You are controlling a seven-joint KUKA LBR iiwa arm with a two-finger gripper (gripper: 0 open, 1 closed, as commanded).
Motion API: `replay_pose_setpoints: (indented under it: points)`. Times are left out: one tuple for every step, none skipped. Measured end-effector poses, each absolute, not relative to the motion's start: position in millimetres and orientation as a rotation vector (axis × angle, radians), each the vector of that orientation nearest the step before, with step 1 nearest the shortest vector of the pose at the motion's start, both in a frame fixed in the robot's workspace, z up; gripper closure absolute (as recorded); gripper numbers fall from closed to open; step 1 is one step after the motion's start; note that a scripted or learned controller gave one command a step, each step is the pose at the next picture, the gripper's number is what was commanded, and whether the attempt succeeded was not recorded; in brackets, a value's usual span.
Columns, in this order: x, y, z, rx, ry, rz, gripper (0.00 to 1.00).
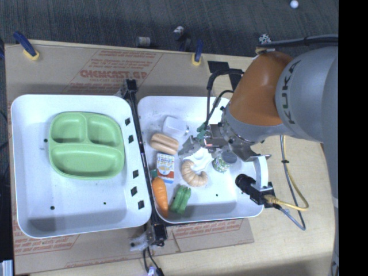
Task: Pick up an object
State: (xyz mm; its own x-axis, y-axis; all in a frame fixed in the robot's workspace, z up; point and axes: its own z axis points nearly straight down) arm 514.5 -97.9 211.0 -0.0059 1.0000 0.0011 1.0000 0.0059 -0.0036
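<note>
In the right bin, under my claw: one croissant, tan, curled, glossy, lying mid-floor beside a small carton. Nearby: hot-dog bun, carrot, green pepper. Left bin bears a green divided plate. Bench is cardboard over wood, dark carpet behind. My wrist hides the claw's tips; grip state I cannot tell.

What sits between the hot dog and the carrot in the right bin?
In the camera view, a small carton lies between the hot dog and the carrot.
</note>
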Motion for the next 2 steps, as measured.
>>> replay_pose_setpoints:
  points:
    - [536.5, -141, 92, -2.215, -2.228, 0.003, 0.0]
    - [537.6, -141, 104, -2.21, -2.236, 0.004, 1.0]
